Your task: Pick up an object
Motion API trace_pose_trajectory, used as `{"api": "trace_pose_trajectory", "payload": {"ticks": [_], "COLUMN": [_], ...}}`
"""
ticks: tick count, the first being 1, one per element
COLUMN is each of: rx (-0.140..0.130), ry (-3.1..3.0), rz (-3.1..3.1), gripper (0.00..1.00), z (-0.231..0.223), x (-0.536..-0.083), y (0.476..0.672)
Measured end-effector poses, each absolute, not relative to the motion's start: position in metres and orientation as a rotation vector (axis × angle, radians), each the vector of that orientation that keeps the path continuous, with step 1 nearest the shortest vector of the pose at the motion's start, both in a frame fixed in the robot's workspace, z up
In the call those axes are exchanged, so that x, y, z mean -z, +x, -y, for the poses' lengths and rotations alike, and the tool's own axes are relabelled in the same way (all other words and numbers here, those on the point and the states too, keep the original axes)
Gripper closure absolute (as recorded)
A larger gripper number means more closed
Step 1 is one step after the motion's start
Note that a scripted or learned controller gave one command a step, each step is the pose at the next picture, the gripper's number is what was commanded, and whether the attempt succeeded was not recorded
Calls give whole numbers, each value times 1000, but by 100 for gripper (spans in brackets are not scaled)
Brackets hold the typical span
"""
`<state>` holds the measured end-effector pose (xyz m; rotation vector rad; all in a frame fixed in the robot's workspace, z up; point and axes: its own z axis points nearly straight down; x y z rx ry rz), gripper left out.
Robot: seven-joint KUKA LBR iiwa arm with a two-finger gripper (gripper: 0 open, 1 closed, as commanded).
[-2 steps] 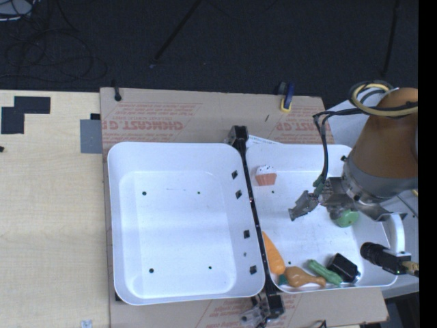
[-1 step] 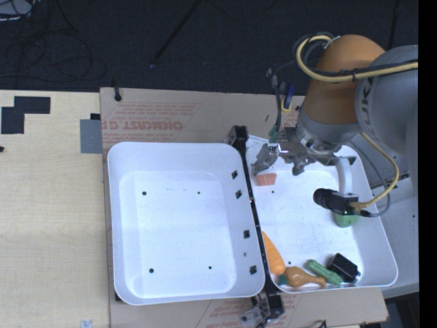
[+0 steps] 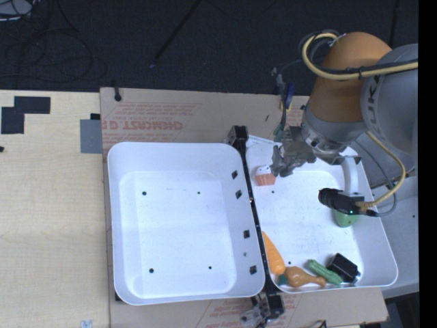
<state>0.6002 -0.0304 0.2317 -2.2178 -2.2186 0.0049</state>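
The gripper (image 3: 278,167) hangs low at the far left corner of the right bin (image 3: 382,248), right above a small orange block (image 3: 265,178). Whether it has closed on anything cannot be told from this angle. The danger: that block sits tight against the bin wall and the black divider (image 3: 247,203), so a finger could strike the rim or nudge the block away. The carrot (image 3: 273,253), green piece (image 3: 324,271) and black item (image 3: 343,266) lie in the near corner. The left bin (image 3: 117,183) sits on cardboard (image 3: 177,111) over a pale wooden bench (image 3: 48,210), with a dark floor beyond.
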Motion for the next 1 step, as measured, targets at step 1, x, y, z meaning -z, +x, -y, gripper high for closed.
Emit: {"api": "trace_pose_trajectory", "payload": {"ticks": [1], "rx": [-10], "ry": [-2218], "rz": [2214], "gripper": [100], "z": [45], "x": [-184], "y": [564]}}
